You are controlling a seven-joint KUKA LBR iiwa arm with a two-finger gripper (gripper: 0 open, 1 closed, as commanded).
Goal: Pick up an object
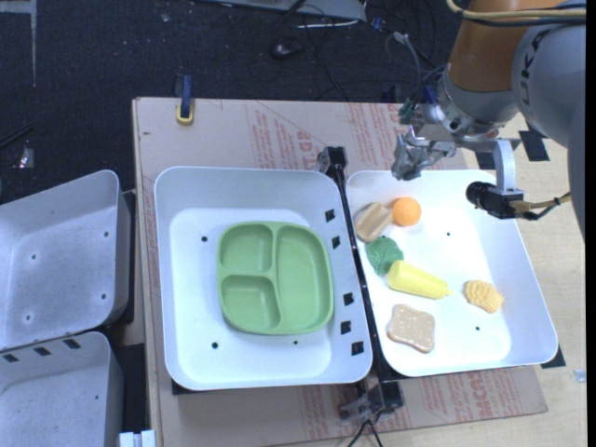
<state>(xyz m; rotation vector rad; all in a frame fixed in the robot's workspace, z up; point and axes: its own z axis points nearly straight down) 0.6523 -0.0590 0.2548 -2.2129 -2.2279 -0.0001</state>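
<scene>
A: Right, stock check, near edge first. R bin (521, 343)?

B: Nearest item: toast (411, 328), flat, near front wall. Next back: yellow piece (418, 281), lying on its side, w/ a ridged tan piece (483, 295) apart to its right. Green piece (383, 252) touches the yellow one's left end.

A: Further back?

B: Tan block (372, 221), tilted, by the divider. Orange ball (406, 211) just beside it, right side. All six loose on the bin floor.

A: L bin (177, 250)?

B: One item: green tray (276, 277), 3 compartments, flat, roughly centred.

A: Arm?

B: Gripper (408, 168) over far-left corner of R bin, pointing down, above and just behind the ball. Nothing seen between the fingers. Open or shut: can't tell, too dark and small. Orange band (494, 35) up top right.

A: Misc?

B: Board (242, 128) under both bins, blue-yellow clamp (185, 100) at its far-left edge. Black floor w/ cables beyond.
</scene>
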